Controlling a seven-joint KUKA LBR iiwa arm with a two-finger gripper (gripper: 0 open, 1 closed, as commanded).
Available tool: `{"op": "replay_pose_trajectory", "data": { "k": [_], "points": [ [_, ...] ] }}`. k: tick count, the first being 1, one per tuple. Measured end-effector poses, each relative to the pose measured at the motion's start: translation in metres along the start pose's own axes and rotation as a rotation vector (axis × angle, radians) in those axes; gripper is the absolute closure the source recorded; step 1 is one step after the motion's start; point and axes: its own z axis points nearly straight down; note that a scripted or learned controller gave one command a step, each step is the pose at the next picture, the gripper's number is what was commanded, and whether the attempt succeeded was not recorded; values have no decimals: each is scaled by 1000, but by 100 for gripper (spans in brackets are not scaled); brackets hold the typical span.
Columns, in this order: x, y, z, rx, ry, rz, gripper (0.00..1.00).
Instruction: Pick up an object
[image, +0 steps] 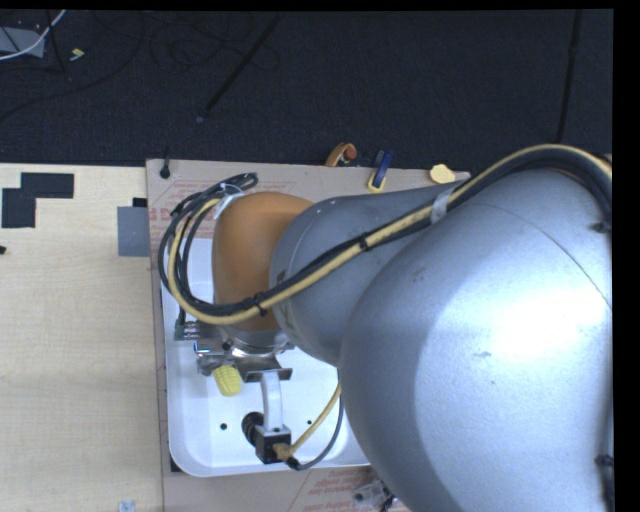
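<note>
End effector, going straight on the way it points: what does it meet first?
Probably the small yellow object close by the end effector, or else the white bin floor beside it; its tip is hidden, so depth is unclear.

A robotics lab: a cabled grey arm (450, 300) over a white bin (200, 445) on a plywood bench (80, 380).

No text could be read. Faint reddish print ran along the brown board (330, 488) at the near edge of the white bin (200, 445), but its letters were too small and blurred to make out as words or numbers.
</note>
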Motion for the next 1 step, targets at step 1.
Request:
{"op": "replay_pose_trajectory", "data": {
  "k": [1],
  "points": [
    [-2, -10, 2, -2, 1, 5, 100]
  ]
}}
